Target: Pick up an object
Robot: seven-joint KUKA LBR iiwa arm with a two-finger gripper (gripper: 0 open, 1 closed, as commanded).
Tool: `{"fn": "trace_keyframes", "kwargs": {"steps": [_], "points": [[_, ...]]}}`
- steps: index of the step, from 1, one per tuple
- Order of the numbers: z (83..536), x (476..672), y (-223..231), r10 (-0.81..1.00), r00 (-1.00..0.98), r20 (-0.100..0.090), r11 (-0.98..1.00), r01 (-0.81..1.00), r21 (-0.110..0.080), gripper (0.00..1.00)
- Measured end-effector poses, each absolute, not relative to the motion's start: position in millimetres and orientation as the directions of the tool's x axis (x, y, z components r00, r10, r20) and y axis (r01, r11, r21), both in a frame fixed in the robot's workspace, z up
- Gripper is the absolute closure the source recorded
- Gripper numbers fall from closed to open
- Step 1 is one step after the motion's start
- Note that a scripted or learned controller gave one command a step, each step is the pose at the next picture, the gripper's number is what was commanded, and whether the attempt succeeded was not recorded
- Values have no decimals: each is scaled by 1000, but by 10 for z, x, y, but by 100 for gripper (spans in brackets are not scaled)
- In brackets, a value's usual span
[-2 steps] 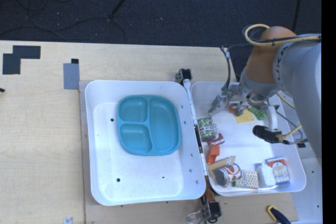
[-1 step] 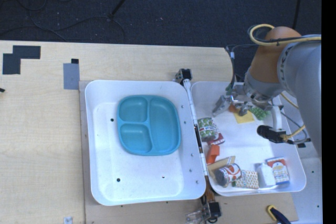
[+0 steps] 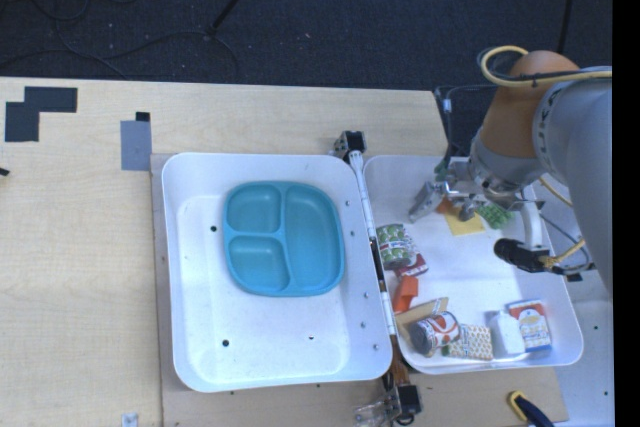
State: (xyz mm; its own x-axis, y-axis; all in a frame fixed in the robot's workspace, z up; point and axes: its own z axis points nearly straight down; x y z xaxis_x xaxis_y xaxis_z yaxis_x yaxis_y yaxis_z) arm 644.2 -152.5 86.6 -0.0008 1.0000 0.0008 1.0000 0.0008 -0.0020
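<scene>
Hand low in right bin, fingers apart, gripping nothing, just beside yellow block. Pick not yet done; grasp & lift left. Target prob. that block — view poor.
</scene>
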Motion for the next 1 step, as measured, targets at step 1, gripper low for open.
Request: {"fn": "trace_keyframes", "kwargs": {"steps": [1], "points": [[864,6441,-1585,1000,0,1,0,1000,-2,0]]}}
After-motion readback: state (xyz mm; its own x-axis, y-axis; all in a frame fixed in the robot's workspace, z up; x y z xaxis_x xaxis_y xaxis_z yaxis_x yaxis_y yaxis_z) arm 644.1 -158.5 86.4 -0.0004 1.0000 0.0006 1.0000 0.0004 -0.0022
